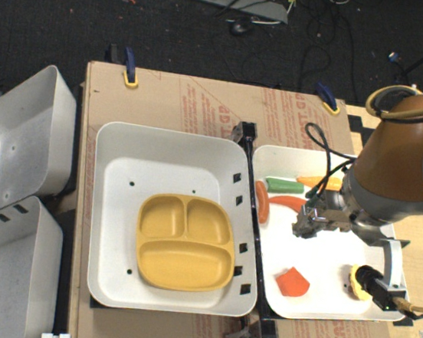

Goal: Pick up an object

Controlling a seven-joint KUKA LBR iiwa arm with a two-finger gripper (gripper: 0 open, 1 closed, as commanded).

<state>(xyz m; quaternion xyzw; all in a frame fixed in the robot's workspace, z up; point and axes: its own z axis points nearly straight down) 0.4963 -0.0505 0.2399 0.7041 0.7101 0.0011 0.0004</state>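
Note:
In the right bin [332, 308] an orange-red wedge [293, 282] lies near the front left. At the bin's back left sit a green stick [283, 186], a red-orange piece [262, 203] along the left wall, another red-orange piece [287, 203] and a yellow-orange piece [315, 179] partly under the arm. My gripper [305, 226] hangs over the middle of the right bin, just right of the red-orange pieces and behind the wedge. I see nothing held in it.
The left bin [108, 189] holds a yellow divided tray [185, 242]. A dark divider [251, 208] runs between the bins. The arm's orange band [398, 158] covers the right bin's back right. Two white bins [9, 176] stand off the bench at left.

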